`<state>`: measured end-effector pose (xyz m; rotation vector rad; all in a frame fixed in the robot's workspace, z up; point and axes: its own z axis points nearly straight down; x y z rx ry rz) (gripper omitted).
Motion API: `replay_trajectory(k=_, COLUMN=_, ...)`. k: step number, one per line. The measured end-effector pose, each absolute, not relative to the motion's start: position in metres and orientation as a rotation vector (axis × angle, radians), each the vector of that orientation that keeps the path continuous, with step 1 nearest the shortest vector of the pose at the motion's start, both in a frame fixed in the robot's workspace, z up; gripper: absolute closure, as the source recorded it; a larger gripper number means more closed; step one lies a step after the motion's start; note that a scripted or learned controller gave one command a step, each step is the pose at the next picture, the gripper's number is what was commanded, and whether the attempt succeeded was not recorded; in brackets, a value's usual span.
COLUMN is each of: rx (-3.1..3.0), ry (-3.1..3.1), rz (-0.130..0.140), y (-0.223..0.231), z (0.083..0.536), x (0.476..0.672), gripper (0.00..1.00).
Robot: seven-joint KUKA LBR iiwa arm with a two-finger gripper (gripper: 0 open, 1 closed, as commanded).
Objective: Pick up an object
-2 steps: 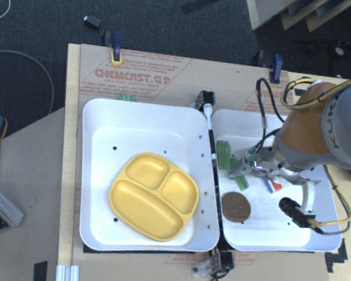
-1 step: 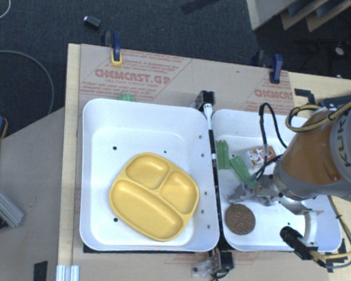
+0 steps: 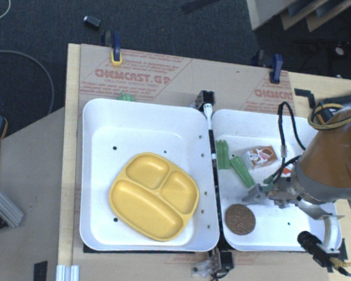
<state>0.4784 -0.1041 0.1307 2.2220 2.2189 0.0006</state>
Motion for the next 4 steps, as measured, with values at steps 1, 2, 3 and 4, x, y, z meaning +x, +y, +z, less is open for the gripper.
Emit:
replay_trajectory(k=1, rx=2.221, ry=2.217, rz=0.002, y=-0.103, z=0.138, x=0.48, gripper=1.0)
replay_trajectory(k=2, rx=2.219, ry=2.216, rz=0.003, y=-0.103, z=0.148, x=0.48, gripper=1.0)
replay_trajectory(k=3, rx=2.218, ry=2.213, rz=0.005, y=-0.103, z=0.158, x=0.481, gripper=1.0)
replay_trajectory(k=4, rx=2.217, ry=2.211, rz=0.006, y=-0.103, z=0.168, x=0.481, gripper=1.0)
